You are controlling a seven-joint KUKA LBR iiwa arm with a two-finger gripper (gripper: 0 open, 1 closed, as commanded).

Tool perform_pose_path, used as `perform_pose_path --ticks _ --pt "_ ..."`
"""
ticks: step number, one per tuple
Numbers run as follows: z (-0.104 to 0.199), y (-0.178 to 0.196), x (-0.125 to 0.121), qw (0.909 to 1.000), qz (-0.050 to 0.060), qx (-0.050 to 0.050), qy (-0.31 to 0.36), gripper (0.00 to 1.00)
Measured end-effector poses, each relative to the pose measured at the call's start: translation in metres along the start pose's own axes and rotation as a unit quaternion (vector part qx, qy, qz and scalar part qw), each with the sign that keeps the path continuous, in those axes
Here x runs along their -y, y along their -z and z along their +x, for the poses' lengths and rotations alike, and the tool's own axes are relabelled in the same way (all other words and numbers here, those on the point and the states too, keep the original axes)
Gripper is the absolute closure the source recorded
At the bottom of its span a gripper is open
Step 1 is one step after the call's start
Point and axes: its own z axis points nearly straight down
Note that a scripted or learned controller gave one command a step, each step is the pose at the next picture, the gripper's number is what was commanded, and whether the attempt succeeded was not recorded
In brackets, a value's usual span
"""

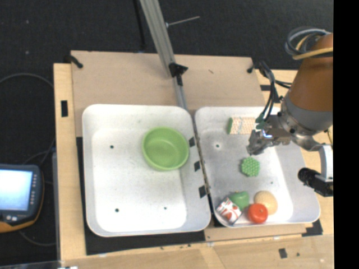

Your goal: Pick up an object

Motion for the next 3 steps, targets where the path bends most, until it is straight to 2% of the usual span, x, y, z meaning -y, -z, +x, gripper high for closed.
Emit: perform_pose_path --ticks 1,2,3 --pt "0.05 -0.008 0.005 1.0 0.0 0.0 0.0 1.0" --pt "0.098 -0.007 0.002 1.0 -0.001 0.0 0.0 1.0" --pt "0.158 -0.013 -0.005 1.0 0.0 0.0 0.001 1.0"
